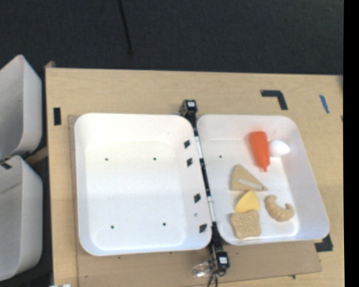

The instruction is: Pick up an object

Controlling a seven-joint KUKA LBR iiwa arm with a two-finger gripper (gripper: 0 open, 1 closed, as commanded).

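Note:
The right bin (299, 232) holds several small food-shaped items. An orange bottle-like piece (259, 149) lies near the back, with a white egg (279, 148) touching its right side. Below them sit a tan wedge (245, 179), a yellow cheese wedge (247, 202), a brown bread slice (246, 225) and a tan croissant (279, 209). The left bin (131, 184) lies beside it.
Both bins rest on a wooden bench (137, 91), joined along a middle seam with black clips (198, 178). White box-like units (9, 160) stand off the bench's left edge. Black and blue tape marks (275, 97) lie at the bench's back right.

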